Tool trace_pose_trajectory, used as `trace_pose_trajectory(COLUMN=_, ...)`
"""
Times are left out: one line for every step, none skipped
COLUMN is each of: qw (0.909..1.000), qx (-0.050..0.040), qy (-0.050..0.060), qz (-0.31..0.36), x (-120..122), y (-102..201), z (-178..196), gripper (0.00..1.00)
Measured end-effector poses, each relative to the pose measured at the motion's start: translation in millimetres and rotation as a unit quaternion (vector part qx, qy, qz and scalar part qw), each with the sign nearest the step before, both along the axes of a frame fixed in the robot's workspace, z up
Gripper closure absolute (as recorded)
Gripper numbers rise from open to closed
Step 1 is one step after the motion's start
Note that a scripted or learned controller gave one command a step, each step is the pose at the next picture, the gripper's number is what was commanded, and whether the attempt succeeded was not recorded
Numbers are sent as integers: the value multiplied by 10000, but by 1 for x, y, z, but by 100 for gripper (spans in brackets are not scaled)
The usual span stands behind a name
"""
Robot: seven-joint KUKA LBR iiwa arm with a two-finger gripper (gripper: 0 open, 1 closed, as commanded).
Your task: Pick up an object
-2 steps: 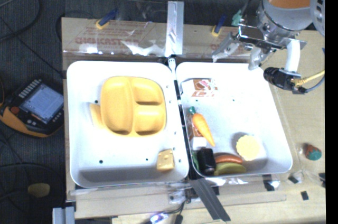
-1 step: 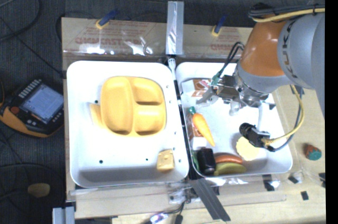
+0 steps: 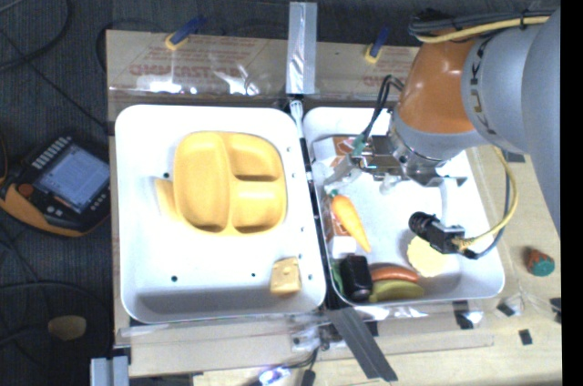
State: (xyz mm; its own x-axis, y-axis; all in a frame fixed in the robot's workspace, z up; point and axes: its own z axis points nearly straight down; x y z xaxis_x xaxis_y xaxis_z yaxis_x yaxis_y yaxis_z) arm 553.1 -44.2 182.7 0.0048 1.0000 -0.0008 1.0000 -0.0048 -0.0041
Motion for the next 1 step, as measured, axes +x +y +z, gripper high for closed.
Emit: trace_pose_trajectory(qw=9997, qx=3, qy=-4, qz=250, x=-28, y=18, z=0, gripper=0)
